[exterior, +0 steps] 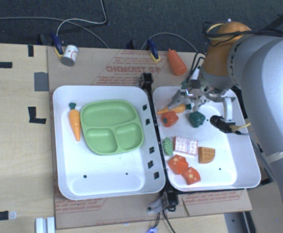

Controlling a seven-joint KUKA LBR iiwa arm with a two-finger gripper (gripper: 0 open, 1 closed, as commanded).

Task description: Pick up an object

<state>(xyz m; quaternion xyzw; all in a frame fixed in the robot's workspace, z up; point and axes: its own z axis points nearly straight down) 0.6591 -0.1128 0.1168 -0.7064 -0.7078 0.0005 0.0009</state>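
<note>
The gripper (pixel 183 102) hangs low in the upper part of the right bin (pixel 238 166), its fingers spread apart just above a small orange carrot (pixel 173 110) lying against the bin's left wall. Crowding it are a red tomato-like toy (pixel 169 120) and a dark green toy (pixel 196 119). Lower down sit a pink wafer (pixel 185 145), a waffle (pixel 206 155) and two red pieces (pixel 184 169). The left bin (pixel 63 130) holds a green divided plate (pixel 113 126) and another carrot (pixel 74 122). The cardboard (pixel 126 72) reads "CHEMCAST".
</note>
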